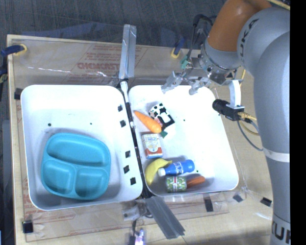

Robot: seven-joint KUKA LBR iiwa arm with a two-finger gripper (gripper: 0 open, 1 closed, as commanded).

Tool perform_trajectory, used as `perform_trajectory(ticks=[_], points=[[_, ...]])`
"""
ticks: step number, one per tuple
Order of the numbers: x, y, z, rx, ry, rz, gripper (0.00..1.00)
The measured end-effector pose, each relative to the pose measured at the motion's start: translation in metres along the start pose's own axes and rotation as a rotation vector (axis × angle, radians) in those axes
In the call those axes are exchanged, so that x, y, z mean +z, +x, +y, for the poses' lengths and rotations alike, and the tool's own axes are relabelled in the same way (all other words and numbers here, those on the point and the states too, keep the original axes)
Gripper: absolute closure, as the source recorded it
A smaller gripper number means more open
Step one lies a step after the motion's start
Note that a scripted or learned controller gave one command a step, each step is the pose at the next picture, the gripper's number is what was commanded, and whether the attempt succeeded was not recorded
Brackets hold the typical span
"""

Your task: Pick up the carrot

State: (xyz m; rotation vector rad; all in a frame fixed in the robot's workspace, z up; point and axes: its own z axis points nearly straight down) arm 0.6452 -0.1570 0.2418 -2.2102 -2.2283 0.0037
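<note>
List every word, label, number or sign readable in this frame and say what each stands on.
"KU", part of a word cut off at the frame edge, on the grey arm.
Red mirrored print on the clear sheet behind the bins: too blurred to read.
Label on the small carton: too small to read.
Labels on the blue-capped bottle and the can: too small to read.

view: single fixed camera above bench, angled down
coverage: both bins [35,98] fully in frame
arm [268,80]: enters from right
</note>
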Motion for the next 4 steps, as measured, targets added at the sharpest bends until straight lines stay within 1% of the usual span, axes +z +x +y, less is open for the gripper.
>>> perform_trajectory(ticks=[1,2,3,4], points=[[0.08,0.026,-0.037,-0.154,-0.002,0.0,0.0],[0.139,0.041,-0.043,-0.261,-0.023,-0.023,0.0],[0.131,0.046,-0.043,-0.27,-0.018,-0.013,1.0],[0.028,0.077,-0.028,-0.289,-0.004,-0.001,1.0]])
